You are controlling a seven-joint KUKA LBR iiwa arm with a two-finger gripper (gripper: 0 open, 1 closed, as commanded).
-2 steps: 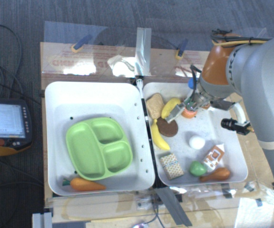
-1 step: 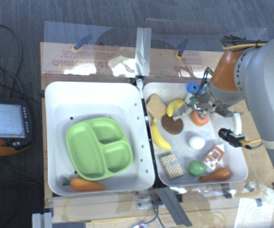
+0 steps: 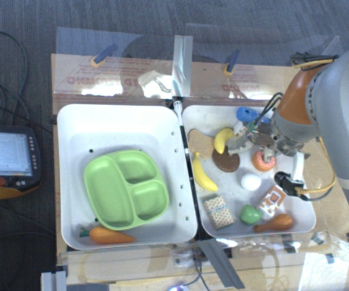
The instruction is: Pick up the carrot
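Camera view: carrot [image 3: 108,236] lying untouched along the left bin's [image 3: 71,138] front edge, just beside the green plate [image 3: 126,190]. Jaws [image 3: 256,139] hovering well apart over the right bin's [image 3: 308,220] toys, state impossible to tell. Reaching and grasping both remaining.

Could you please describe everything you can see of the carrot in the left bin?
The carrot is a smooth orange toy, plastic by its look, with a small dark green stub at its left end. It lies flat, roughly lengthwise along the near wall of the left bin, tapering toward the right. It sits just below the green divided plate, close to or touching its rim. The gripper is over the right bin.
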